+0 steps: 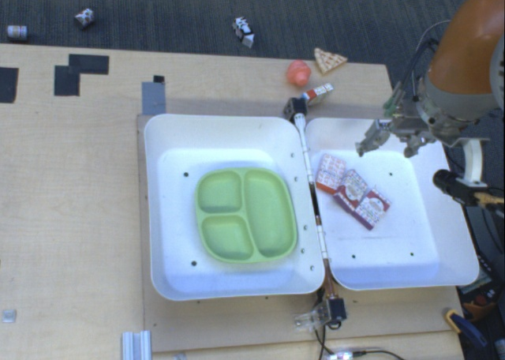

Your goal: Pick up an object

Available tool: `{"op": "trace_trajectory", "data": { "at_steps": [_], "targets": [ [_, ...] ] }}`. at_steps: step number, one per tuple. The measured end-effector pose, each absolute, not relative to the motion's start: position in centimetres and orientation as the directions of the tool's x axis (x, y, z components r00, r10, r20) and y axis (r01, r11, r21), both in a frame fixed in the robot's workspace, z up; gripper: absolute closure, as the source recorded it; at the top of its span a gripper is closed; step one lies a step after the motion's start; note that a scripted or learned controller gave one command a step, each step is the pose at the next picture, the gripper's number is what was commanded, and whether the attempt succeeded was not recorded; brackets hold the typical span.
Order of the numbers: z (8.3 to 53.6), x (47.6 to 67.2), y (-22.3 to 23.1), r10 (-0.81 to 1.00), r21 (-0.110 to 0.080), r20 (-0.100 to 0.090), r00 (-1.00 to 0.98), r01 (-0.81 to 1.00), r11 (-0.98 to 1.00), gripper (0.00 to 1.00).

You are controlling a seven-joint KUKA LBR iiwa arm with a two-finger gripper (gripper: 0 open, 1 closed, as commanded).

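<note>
End effector [392, 142] spread, empty, over right bin [410, 268], far of the red packet [353, 190]. Green tray [245, 215] in left bin [170, 193].

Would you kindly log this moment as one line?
gripper: open, above right bin | packet: in right bin, ungrasped | green tray: left bin

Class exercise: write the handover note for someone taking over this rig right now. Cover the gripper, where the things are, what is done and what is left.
Gripper: open, holding nothing, poised above the right bin's far edge.
Things: a red-and-white packet lies flat in the right bin, near its left wall; a green divided tray sits in the left bin.
Done: nothing picked up yet.
Left: descend on one object, probably the nearer packet, close and lift.
</note>
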State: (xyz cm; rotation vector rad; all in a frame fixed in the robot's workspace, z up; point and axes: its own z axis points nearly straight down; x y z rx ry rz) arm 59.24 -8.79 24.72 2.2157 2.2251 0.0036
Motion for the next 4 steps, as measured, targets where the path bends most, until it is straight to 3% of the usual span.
{"op": "trace_trajectory", "data": {
  "at_steps": [1,2,3,4],
  "targets": [
    [16.7,56.7,-16.1,1.000,0.001,-0.001,-0.001,1.000,0.001,0.00],
    [9.9,55.4,-11.8,1.000,0.013,-0.003,-0.001,1.000,0.001,0.00],
    [11.0,55.5,-11.8,1.000,0.015,-0.003,-0.003,1.000,0.003,1.00],
    [17.1,67.0,-16.9,1.000,0.008,-0.002,-0.005,1.000,0.005,1.00]
  ]
}}
